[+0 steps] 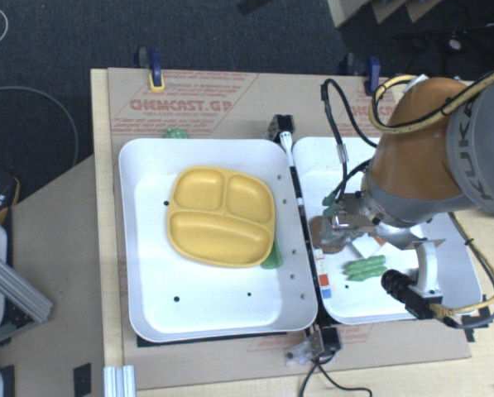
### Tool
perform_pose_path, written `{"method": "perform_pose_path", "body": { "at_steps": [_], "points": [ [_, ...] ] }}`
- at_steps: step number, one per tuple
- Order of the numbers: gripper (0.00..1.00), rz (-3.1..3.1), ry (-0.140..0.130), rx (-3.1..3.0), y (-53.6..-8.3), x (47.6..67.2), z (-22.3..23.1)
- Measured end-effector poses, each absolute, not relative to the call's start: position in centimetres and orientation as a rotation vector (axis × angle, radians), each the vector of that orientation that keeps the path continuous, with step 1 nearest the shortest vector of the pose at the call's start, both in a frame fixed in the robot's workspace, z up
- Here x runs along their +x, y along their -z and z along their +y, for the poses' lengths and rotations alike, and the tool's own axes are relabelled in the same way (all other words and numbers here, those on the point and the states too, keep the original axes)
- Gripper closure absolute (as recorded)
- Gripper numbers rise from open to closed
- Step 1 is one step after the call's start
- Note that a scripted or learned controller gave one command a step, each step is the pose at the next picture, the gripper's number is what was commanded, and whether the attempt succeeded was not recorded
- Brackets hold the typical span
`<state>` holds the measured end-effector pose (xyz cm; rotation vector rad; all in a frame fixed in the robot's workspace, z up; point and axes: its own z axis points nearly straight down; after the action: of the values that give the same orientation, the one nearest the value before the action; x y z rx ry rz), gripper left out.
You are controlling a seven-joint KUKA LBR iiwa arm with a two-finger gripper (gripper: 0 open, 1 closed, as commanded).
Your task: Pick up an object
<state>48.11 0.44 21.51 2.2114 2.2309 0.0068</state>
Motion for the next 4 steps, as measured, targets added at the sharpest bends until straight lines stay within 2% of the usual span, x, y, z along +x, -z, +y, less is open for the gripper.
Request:
{"method": "perform_pose_path", "body": {
  "at_steps": [1, 2, 3, 4],
  "points": [
    [1.00, 2.220, -0.012, 2.212, -29.9, 49.7, 1.3],
    [1.00, 2.230, 0.008, 2.222, -22.6, 52.2, 4.4],
    [1.00, 2.217, -0.024, 2.211, -38.7, 47.9, 4.0],
    [1.00, 2.219, 0.012, 2.232, -30.5, 47.8, 0.3]
  ]
}}
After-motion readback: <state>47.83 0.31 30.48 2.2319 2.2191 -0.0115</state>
